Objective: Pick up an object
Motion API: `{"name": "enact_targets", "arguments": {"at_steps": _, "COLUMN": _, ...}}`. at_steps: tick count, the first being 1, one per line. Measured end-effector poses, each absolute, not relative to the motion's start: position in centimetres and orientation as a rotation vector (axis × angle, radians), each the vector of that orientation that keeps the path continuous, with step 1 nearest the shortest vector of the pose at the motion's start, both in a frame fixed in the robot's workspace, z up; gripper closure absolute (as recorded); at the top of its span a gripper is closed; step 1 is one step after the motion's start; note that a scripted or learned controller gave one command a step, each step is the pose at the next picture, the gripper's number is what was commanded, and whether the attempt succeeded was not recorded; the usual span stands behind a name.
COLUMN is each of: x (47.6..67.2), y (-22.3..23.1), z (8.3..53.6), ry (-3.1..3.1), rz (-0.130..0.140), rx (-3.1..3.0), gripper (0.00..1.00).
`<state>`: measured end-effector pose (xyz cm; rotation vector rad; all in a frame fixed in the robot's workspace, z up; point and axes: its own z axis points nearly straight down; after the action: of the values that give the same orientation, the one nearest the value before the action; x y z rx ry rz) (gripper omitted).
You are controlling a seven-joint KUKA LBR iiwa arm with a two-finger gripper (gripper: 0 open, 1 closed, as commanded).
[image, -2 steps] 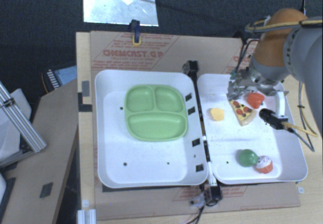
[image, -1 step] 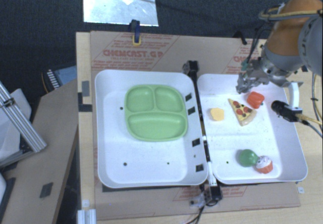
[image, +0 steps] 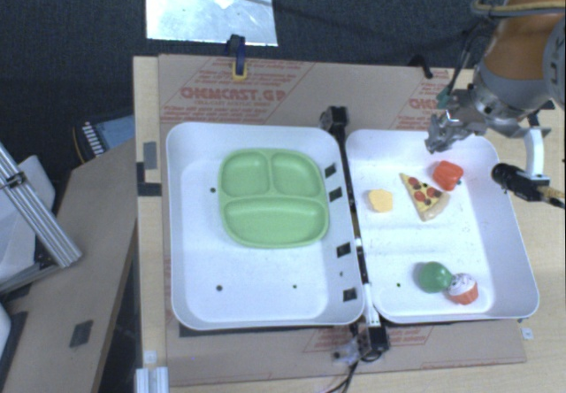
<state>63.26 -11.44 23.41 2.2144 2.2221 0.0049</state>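
The arm's tool (image: 439, 139) hangs over the far edge of the right-hand shallow white bin (image: 504, 232), its dark fingers pointing down; whether they are spread or closed cannot be told from this slanted view, and nothing shows between them. Just below the tool, near but apart from it, lies a small red rounded toy (image: 447, 174). Beside that, touching or nearly so, rests a toy pizza slice with a tan crust and red dots (image: 424, 195), its tip pointing towards the far left. A small yellow block (image: 380, 201) sits to the left of the slice, near the bin's left wall. Towards the near end of the same bin a green rounded toy (image: 433, 276) touches a toy cupcake with a white top and an orange base (image: 462, 288). The left-hand shallow white bin (image: 190, 232) holds a light green plastic plate with three compartments (image: 272, 198), lying flat near its middle. Both bins stand side by side on a tan worktop (image: 265, 86).
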Motion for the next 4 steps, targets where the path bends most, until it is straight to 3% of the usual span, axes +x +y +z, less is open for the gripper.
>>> {"name": "enact_targets", "arguments": {"at_steps": 1, "x": 63.4, "y": -12.3, "z": 29.5, "ry": 2.22, "rz": 0.007, "rx": 2.212, "gripper": 1.0}}
{"name": "enact_targets", "arguments": {"at_steps": 4, "x": 62.9, "y": 4.3, "z": 24.8, "ry": 2.231, "rz": 0.003, "rx": 2.211, "gripper": 1.0}}
